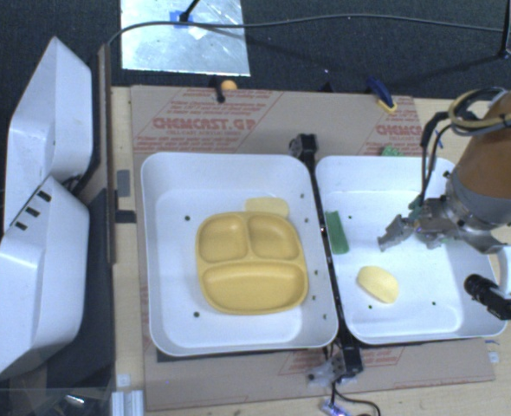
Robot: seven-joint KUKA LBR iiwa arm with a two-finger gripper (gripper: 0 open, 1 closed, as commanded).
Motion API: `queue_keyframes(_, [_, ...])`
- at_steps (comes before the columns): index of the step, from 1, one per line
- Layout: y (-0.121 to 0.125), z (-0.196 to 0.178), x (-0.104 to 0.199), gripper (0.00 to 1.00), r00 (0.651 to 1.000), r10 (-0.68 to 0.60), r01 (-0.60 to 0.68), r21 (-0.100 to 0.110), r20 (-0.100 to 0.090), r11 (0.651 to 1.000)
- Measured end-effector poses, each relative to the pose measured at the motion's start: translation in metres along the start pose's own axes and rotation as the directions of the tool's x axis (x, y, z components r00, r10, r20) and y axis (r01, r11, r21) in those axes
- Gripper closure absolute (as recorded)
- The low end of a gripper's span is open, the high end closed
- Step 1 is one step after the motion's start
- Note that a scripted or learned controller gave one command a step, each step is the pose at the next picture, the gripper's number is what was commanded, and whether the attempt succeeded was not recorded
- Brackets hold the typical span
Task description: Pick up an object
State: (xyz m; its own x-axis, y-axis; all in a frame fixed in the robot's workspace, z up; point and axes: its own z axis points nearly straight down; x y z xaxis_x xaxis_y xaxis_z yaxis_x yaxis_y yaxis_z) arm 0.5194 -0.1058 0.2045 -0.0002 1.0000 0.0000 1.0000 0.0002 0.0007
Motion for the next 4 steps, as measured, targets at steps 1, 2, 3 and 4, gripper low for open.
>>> queue_keyframes(1, [-0.029, 0.123, -0.013, 0.00, 1.000, 0.002, -0.002, 0.004, 0.000, 1.000])
queue_keyframes(2, [-0.027, 0.110, -0.012, 1.00, 1.000, 0.000, 0.000, -0.001, 0.000, 1.000])
queue_keyframes(3, [-0.017, 0.017, 0.082, 1.00, 1.000, -0.009, 0.009, -0.008, -0.003, 1.000])
queue_keyframes(4, [0.027, -0.055, 0.137, 1.00, 1.000, -0.006, 0.006, -0.005, -0.002, 1.000])
